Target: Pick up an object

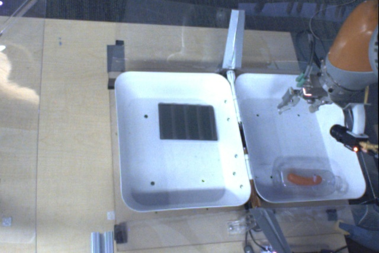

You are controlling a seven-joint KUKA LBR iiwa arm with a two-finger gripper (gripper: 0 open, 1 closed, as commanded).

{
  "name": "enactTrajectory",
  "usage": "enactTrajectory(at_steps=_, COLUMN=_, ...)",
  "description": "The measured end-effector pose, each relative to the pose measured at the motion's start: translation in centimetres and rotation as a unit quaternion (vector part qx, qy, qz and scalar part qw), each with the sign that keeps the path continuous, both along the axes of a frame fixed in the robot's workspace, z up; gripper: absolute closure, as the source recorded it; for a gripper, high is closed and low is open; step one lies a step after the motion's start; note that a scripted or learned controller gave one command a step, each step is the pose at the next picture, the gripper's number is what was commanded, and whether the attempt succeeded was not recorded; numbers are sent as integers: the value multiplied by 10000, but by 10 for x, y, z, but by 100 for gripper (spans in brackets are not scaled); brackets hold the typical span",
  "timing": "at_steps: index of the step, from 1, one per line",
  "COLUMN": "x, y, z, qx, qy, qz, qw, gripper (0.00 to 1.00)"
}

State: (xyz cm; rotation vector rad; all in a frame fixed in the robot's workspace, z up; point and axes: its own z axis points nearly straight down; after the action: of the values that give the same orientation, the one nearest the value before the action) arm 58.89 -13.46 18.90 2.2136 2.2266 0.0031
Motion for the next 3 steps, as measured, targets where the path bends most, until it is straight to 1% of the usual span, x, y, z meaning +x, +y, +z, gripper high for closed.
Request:
enactTrajectory(at_steps=1, x=-55, y=35, z=0, qx=7, qy=-2, qz=-858, qw=9963, gripper=0)
enactTrajectory(at_steps=2, x=-58, y=27, z=97, qx=-2, qy=-27, qz=-1292, qw=9916, gripper=0)
enactTrajectory(at_steps=3, x=-101, y=-23, z=68, qx=-4, qy=-10, qz=-1094, qw=9940, gripper=0)
